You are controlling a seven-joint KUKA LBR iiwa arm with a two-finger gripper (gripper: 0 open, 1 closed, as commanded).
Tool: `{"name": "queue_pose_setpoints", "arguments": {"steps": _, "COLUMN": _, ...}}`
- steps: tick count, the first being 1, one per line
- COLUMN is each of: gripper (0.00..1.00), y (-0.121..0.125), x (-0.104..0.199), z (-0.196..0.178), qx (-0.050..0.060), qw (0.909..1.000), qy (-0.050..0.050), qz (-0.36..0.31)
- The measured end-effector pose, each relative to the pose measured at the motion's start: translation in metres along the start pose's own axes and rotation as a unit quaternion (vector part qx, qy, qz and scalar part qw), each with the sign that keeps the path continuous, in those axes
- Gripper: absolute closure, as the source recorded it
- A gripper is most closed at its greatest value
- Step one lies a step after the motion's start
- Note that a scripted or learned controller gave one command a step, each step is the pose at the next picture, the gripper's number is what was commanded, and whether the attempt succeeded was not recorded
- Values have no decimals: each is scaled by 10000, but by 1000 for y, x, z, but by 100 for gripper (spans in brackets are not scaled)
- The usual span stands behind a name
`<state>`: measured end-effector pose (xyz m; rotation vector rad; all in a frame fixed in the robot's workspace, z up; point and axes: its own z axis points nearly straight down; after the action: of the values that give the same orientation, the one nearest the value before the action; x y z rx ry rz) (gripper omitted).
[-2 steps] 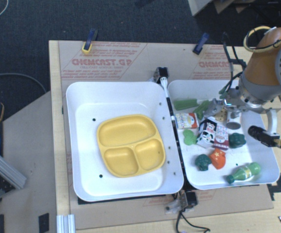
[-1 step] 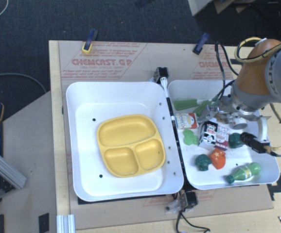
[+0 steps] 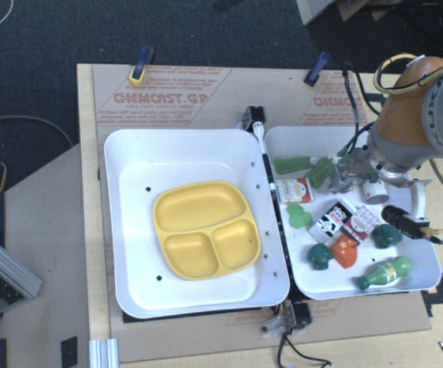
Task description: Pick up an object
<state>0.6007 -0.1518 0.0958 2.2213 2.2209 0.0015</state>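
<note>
My gripper [image 3: 349, 173] hangs low over the back of the right bin [image 3: 430, 273], under the orange wrist band. It is right beside a green object [image 3: 321, 172] and a long green piece [image 3: 292, 163]. Around it lie a white and orange packet [image 3: 293, 191], a cow-patterned box [image 3: 331, 222], a pink and white packet [image 3: 364, 220], a red piece [image 3: 346, 253], two dark green lumps [image 3: 319, 256] [image 3: 385, 236] and a green bottle [image 3: 385, 273]. The gripper body hides whatever is under it.
The left bin [image 3: 126, 198] holds a yellow three-compartment tray [image 3: 205, 227]. A black clip [image 3: 254, 117] sits at the back between the bins. A small light green piece [image 3: 300, 219] lies near the right bin's left wall. Cables run along the arm at the right.
</note>
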Motion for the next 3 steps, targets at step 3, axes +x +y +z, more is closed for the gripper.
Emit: {"name": "queue_pose_setpoints", "arguments": {"steps": 3, "gripper": 100, "y": -6, "x": 6, "z": -132, "qx": -28, "qw": 10000, "qy": -11, "qz": -7}}
